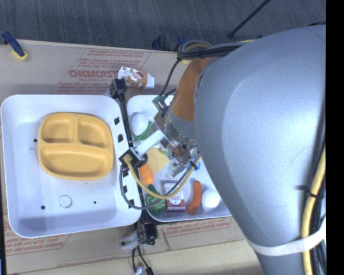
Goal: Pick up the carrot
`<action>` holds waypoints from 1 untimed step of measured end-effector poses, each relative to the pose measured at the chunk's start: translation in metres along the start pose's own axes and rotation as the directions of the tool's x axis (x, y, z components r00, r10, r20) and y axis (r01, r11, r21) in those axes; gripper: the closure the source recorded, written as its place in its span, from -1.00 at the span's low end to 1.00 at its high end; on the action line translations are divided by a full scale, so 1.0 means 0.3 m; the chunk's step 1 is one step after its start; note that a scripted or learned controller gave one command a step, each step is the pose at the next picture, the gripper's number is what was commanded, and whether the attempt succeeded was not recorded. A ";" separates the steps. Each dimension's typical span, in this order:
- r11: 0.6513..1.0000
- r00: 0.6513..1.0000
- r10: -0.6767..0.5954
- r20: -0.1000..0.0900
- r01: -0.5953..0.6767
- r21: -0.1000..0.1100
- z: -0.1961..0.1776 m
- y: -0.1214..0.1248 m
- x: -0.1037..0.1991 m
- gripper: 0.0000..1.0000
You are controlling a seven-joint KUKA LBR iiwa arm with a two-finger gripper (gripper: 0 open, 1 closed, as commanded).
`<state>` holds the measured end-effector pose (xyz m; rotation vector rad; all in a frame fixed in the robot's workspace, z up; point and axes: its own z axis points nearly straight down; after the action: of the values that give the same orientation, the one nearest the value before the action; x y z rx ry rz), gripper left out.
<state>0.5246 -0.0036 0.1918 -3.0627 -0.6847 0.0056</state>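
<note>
You'll find the carrot (146, 175) in the right bin (186, 216), against its left wall, low in the centre of the frame. The hand (180, 152) sits just up and right of it; you cannot tell whether it is spread or closed.

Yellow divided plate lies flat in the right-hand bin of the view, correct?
Not quite. The yellow divided plate lies flat in the left-hand bin of the view, not the right-hand one. The camera view shows this.
</note>
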 end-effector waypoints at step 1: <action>0.974 0.974 0.225 0.004 -0.225 0.002 0.004 -0.081 -0.040 -1.00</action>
<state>0.5032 0.0133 0.1906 -3.1192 -0.3329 0.0125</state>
